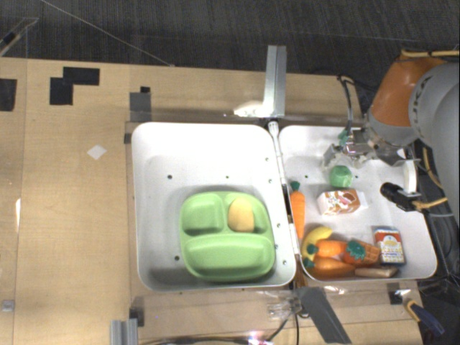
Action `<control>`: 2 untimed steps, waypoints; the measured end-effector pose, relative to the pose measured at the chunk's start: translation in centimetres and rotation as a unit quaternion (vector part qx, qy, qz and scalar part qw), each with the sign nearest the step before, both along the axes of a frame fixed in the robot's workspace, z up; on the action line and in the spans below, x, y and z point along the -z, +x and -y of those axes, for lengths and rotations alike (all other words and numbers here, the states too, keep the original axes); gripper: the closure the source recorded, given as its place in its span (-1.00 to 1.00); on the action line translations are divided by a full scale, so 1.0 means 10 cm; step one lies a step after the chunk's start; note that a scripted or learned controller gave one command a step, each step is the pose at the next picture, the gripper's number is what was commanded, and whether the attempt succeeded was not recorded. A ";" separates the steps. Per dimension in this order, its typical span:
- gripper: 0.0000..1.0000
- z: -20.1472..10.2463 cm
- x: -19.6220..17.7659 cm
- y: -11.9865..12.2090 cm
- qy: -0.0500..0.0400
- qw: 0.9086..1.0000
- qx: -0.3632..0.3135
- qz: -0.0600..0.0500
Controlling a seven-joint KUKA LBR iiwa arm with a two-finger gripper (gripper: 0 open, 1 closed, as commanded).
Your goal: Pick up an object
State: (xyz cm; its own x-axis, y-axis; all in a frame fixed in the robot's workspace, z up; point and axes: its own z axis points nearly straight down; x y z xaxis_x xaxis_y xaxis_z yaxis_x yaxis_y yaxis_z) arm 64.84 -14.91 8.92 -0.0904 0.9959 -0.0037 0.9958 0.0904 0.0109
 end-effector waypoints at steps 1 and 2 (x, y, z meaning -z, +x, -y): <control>-1.00 -0.15 -0.01 -0.11 0.000 1.000 0.000 0.000; 1.00 -0.17 -0.15 -0.08 0.001 1.000 -0.002 0.005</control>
